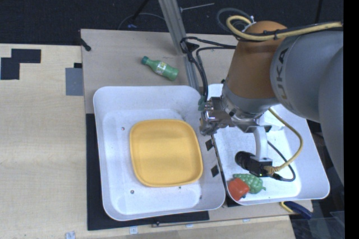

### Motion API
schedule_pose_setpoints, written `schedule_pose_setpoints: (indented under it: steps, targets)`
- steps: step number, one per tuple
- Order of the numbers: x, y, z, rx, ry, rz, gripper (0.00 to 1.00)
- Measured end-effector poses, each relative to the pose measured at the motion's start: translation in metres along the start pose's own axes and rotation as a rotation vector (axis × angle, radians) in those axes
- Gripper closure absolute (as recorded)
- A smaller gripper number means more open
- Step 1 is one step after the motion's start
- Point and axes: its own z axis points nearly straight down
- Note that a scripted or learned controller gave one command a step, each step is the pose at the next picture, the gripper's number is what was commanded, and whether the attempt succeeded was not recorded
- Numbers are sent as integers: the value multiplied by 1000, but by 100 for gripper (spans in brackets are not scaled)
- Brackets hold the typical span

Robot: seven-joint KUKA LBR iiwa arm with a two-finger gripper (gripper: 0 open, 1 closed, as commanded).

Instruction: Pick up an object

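Camera view: the gripper (213, 120) hangs over the right bin (314, 176), at its left rim, near the plate (165, 152); how wide it stands I cannot tell. The toy (244, 186), red and green, lies at that bin's front; I would centre above it, then descend straight

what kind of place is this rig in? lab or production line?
Most likely a robotics research lab: grey-and-orange arm over two white bins, toy-like props such as a yellow plate, a bare aluminium post behind.
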Motion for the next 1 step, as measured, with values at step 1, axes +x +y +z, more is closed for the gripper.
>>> schedule_pose_setpoints:
  steps: [1]
  targets:
    - [45, -6, -4, 0, 0, 1, 100]
